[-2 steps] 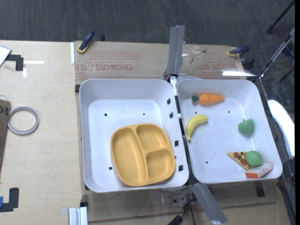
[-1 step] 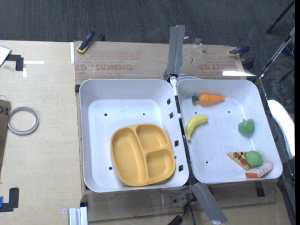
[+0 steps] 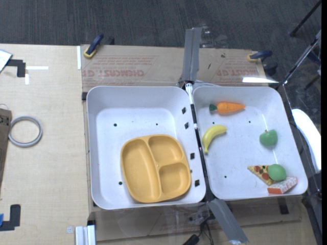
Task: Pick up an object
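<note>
Near right bin's [image 3: 286, 117] back wall, carrot [image 3: 229, 107].

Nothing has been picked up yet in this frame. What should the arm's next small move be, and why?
Probably reach in over the right bin and stop above the banana. It lies apart from the carrot and from the green items, with bare bin floor around it, so it looks like the least crowded target. The pizza slice sits pressed against a green ball, a harder grasp.

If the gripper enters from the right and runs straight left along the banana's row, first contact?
Probably the green fruit, right of the banana on that row; travel height unknown.
</note>
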Controlling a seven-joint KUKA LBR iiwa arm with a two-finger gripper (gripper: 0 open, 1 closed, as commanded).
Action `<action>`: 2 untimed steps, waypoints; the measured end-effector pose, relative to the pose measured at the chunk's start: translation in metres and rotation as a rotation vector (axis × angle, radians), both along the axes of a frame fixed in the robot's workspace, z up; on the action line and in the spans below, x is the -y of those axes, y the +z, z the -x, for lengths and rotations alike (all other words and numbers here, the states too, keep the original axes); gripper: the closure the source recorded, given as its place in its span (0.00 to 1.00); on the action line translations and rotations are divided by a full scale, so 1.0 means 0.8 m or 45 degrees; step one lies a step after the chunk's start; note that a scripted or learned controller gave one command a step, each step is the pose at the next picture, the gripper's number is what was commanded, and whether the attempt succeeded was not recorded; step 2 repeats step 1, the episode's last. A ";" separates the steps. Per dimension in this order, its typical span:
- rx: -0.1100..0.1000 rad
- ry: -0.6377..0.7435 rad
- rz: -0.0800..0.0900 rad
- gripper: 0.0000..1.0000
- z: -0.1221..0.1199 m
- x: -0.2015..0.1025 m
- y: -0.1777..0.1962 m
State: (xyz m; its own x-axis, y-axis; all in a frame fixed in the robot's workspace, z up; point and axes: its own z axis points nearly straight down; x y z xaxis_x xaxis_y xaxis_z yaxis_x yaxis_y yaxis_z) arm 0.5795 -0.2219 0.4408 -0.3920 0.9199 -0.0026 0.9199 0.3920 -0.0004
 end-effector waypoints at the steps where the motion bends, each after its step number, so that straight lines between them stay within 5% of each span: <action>1: -0.002 -0.323 -0.001 1.00 0.007 -0.001 -0.099; 2: -0.002 -0.323 -0.001 1.00 0.007 -0.001 -0.099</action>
